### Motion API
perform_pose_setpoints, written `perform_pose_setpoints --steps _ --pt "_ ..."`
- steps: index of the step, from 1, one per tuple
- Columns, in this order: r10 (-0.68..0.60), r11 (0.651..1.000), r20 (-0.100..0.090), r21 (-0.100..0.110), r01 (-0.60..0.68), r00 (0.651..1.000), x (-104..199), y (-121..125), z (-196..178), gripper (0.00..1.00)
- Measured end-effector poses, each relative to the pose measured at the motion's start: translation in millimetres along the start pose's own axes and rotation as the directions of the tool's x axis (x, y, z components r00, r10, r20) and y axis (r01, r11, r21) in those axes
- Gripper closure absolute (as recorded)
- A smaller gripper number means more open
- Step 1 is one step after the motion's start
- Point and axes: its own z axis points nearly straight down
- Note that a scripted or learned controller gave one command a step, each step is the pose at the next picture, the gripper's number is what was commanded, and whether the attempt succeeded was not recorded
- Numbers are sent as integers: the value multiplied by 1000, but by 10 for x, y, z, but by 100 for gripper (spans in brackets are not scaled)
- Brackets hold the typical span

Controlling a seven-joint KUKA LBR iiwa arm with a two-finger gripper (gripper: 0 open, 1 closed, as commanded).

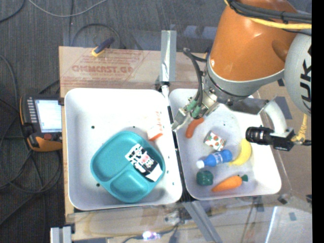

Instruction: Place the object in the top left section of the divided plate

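Camera view: our gripper sits low in the right bin, jaw state can't tell. Orange sausage-shaped object lies just below it. We judge grasp step; next needs lift, carry left to divided plate.

A dark grey carpeted floor spreads up and to the left of the pincer, with thin black cables looping across it. A flat brown cardboard sheet with faded red print lies left of the pincer. Farther left sits an orange-and-black handheld control pendant with a lit screen.
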Motion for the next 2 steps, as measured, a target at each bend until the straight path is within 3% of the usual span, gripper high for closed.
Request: perform_pose_setpoints --steps 1,2 --pt "0 1000 0 0 0 1000 -1 0 1 0" --pt "0 1000 2 1 0 1000 -4 8 -90 100"
